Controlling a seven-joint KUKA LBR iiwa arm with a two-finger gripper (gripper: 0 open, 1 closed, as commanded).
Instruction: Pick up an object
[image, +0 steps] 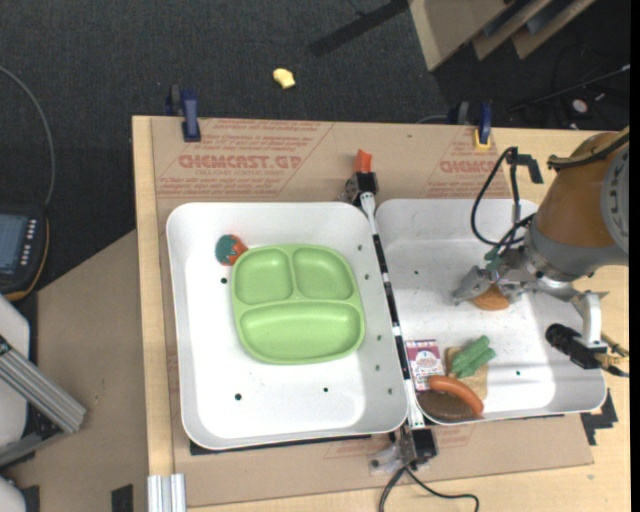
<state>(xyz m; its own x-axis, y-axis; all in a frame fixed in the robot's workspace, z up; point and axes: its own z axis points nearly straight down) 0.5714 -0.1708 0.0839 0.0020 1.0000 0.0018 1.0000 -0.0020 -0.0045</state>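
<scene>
Dark carpet surrounds a plywood bench (300, 150) clamped at its top edge, and on it I see two shallow white bins side by side. At left of centre, the left bin (200, 300) carries a green divided tray (296, 303) with a small round red-and-green object (231, 248) touching its upper-left corner. At right of centre, the right bin (430, 240) holds the arm's work.

From my seat, the gripper (491, 289) is down at the bin floor, right of centre in the frame, with grey metal fingers splayed over a small flat orange-tan piece (492, 298). I would call them spread, straddling the piece, not pinching it; the wrist hides part of the contact, so I won't claim a hold.

Lower down, along the near wall of that bin, sit a small pink packet (423, 360), a green pickle-shaped item (471, 355) and a red-brown sausage-shaped item (452, 396), bunched together.

My worry is the orange piece itself. It looks low and flat, so I expect closing fingers may ride over it or squirt it sideways on the slick white floor. A shallow descent would close on air; a hard one could jam fingertips into the plastic. Lifting early, before a firm squeeze, would likely leave it behind.
</scene>
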